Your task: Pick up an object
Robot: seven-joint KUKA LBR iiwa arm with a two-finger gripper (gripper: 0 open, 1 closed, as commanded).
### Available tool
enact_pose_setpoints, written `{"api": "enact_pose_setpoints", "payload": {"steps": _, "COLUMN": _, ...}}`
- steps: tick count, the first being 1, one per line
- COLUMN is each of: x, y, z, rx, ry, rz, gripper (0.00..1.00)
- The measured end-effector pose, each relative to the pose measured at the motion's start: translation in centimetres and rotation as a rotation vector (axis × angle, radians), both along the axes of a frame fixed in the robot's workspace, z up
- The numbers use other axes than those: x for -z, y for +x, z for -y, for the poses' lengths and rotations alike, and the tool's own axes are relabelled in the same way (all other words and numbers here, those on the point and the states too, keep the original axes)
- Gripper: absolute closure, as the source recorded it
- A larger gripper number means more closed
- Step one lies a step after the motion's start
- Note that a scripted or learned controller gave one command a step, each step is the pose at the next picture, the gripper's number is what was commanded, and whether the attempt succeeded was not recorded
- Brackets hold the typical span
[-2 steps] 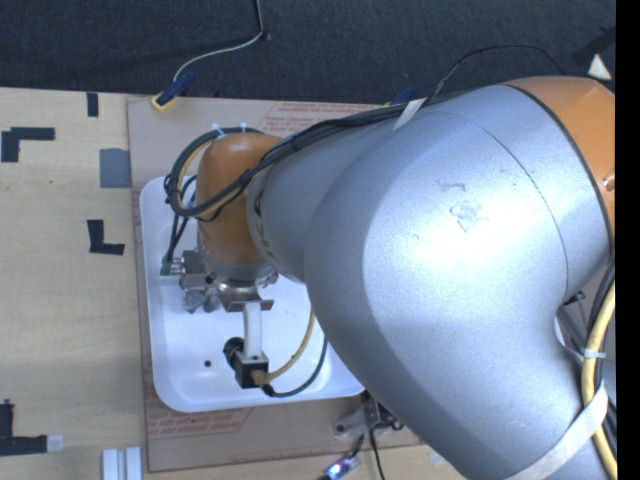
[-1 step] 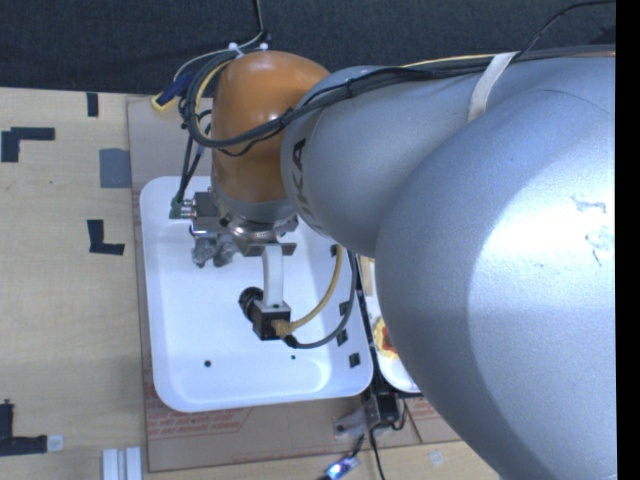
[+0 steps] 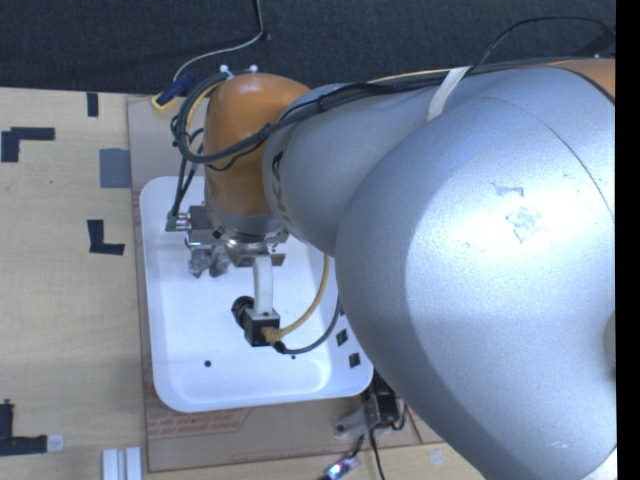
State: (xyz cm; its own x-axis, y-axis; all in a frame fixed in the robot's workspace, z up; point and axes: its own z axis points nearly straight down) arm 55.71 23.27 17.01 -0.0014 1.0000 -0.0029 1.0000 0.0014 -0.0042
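White bin (image 3: 165,308) below | gripper (image 3: 208,261) hung over its far half — couldn't tell if open or shut | dark speck (image 3: 207,364) lay toward the front wall, apart.

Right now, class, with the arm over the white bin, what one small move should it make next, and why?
Probably raise the gripper slightly and shift it toward the small dark speck lower in the white bin. The floor beside the gripper looks bare white, and the speck is the only candidate I see.
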Motion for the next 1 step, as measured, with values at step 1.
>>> {"api": "enact_pose_setpoints", "payload": {"steps": 1, "x": 9.06, "y": 0.75, "z": 0.02, "rx": 0.0, "ry": 0.0, "rz": 0.002, "gripper": 1.0}}
